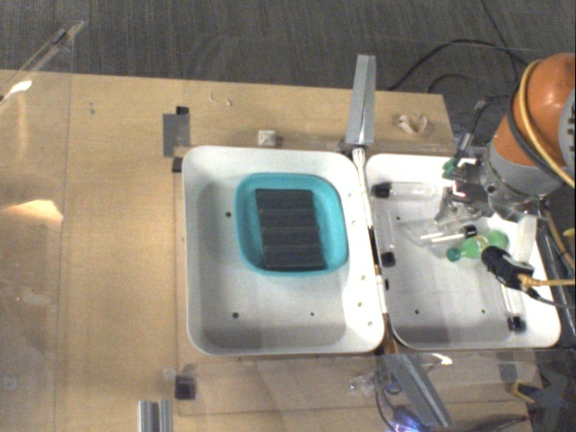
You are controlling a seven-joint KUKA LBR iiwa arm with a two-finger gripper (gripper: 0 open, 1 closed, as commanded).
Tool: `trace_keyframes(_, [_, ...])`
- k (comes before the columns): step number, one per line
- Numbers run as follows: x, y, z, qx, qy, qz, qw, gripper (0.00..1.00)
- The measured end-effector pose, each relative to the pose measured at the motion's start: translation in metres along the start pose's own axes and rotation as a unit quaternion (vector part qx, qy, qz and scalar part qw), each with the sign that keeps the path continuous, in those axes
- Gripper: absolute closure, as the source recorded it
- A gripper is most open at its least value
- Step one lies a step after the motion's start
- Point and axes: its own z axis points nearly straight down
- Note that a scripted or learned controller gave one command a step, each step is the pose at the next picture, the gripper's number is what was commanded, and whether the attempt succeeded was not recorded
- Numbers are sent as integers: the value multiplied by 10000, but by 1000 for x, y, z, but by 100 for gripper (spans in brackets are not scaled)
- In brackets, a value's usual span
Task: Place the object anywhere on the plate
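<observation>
The green object [463,252] lies on the floor of the right bin [450,324], in its upper right part, just below the tool [457,216]. The tool hangs close over it, and from here I cannot tell whether it is spread, pressed together, or gripping anything. The grey arm with its orange band [540,106] comes in over that bin's far right corner.

A clear tube with a black cap [402,190] lies along the bin's back wall, near the tool. A small black piece [387,259] sits against the left wall, well apart from the green object. The front half of this bin's floor is open.

A raised double rim separates the two bins. In the left bin [270,336], the teal plate [335,228] sits toward the back and right. A dark ridged slab [288,230] takes up most of the plate's middle, leaving a teal border free all around. There is bare white floor in front of the plate and to its left. The wooden bench [108,241] stretches away to the left of the bins.
</observation>
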Motion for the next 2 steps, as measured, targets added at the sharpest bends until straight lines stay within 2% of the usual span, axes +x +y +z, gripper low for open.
trace_keyframes(1, [39, -46, 24, 22, 0, -866, 9962, 100])
trace_keyframes(2, [100, -62, 7, 4, 4, -1305, 9914, 100])
